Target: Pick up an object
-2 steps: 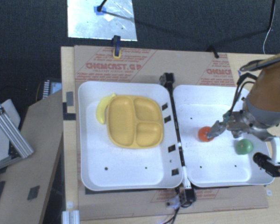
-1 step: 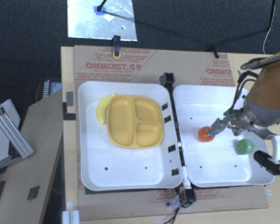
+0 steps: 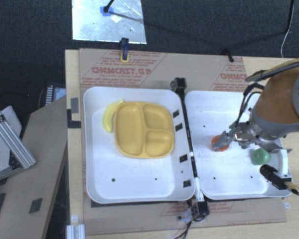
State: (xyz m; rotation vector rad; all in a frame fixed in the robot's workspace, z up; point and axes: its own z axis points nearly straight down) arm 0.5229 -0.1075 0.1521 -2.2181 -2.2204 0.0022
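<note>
In the right bin [image 3: 209, 108] a small orange-red object [image 3: 219, 143] lies left of centre. My gripper [image 3: 236, 136] hangs just to its right, touching or nearly touching it; I cannot see whether the object is between the jaws. A small green ball [image 3: 260, 157] rests near the bin's right side, below the wrist. The grey arm with its orange band [image 3: 284, 101] reaches in from the right and covers part of that bin.
The left bin [image 3: 97, 178] holds a yellow divided plate [image 3: 143, 129] with a yellow banana [image 3: 108, 116] tucked at its left edge. A black ridge [image 3: 185, 133] separates the two bins. Cardboard lies under both bins.
</note>
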